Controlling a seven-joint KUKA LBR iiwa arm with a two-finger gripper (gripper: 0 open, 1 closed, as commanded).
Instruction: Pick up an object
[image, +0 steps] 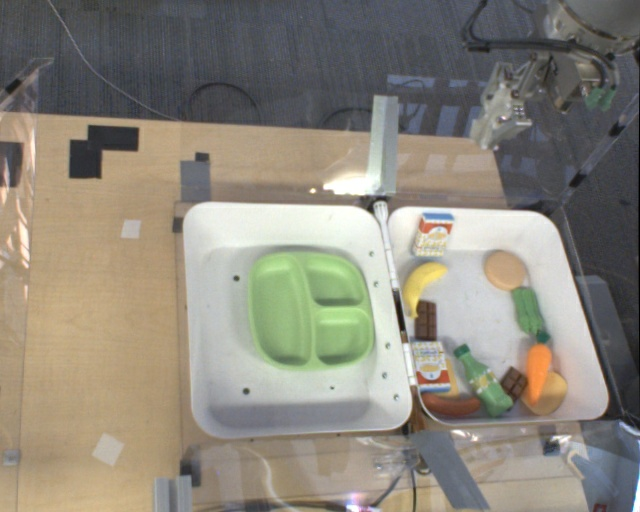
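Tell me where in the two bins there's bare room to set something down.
Left bin: bare only as a margin around the green tray, widest along its near side. Right bin: a free patch in the middle, bordered by banana, cookie, cucumber and bottle. Its near edge and left side are crowded.

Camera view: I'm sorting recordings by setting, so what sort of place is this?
Probably a robot lab test bench, not a kitchen: two white bins sit on a wooden bench, toy food such as a banana fills the right one, and a pincer hangs above.
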